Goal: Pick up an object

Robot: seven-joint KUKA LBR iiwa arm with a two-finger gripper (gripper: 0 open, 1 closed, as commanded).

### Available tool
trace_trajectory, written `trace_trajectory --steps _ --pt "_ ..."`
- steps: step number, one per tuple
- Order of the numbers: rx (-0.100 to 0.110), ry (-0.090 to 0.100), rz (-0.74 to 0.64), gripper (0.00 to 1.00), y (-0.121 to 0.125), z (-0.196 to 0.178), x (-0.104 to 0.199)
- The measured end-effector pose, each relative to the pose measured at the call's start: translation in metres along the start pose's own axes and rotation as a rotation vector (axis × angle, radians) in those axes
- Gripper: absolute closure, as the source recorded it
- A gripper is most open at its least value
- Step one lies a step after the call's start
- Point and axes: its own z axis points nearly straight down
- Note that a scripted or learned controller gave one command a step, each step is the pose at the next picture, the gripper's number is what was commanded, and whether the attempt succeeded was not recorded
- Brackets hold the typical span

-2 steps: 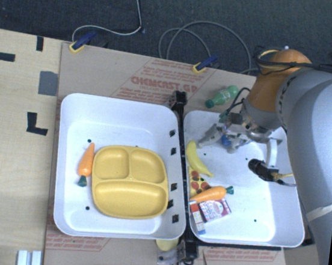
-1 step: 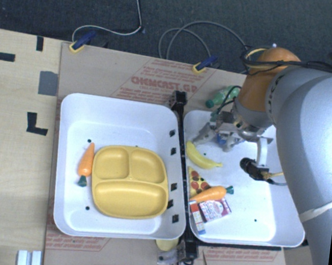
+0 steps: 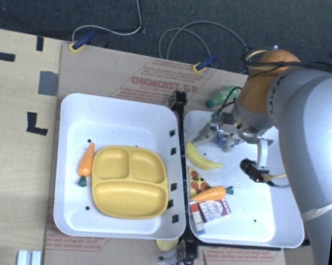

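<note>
Nearest the lens, a small red-and-white packet [image 3: 211, 211] lies by the six o'clock rim of the right white bin [image 3: 262, 232], just below an orange plastic carrot [image 3: 209, 193]. At ten o'clock from them, a yellow plastic banana [image 3: 201, 157] rests beside the wall shared with the left white bin [image 3: 70, 146]. That bin holds a yellow divided tray [image 3: 130, 181] and a second orange carrot [image 3: 86, 161] near its nine o'clock edge. Over the right bin's twelve o'clock corner hangs the gripper [image 3: 221, 135], jaws apart and clamped on nothing. Bare white floor spreads toward four o'clock.
</note>
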Motion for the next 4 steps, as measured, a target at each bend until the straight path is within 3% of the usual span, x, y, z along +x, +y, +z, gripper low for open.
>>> trace_trajectory --steps 2,3,4 --pt "0.013 0.003 0.001 0.00 0.004 0.001 0.000" --pt "-0.027 0.000 -0.004 0.00 -0.016 -0.003 0.002" --pt "0.006 0.023 -0.006 0.00 -0.005 0.000 -0.007"
